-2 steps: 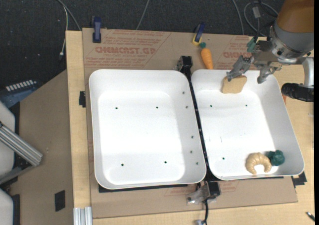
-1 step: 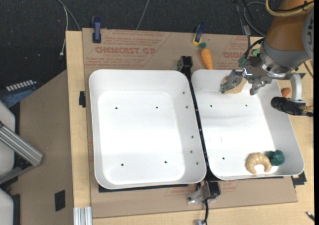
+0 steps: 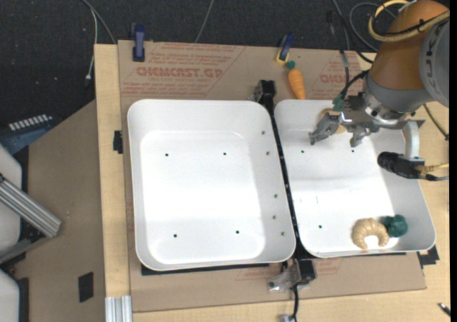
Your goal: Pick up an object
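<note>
— Where is the claw [image 3: 334,130] seen?
— Above the far part of the right bin [image 3: 321,192], fingers spread apart, nothing held between them.
— And the objects?
— A croissant [image 3: 370,233] and a green toy [image 3: 395,225] (touching) are found in the near right corner. A carrot [image 3: 295,82] is left on the table [image 3: 193,71].

Croissant [image 3: 371,232] and ball [image 3: 395,225] touch in right bin's [image 3: 335,192] near corner (carrot [image 3: 296,83] lies behind)

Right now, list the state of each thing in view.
Gripper: open, holding nothing, above the right bin's far end.
Croissant: lying in right bin, near corner.
Green toy: beside the croissant, touching it.
Carrot: on the cardboard, outside the bins.
Left bin: flat.
</note>
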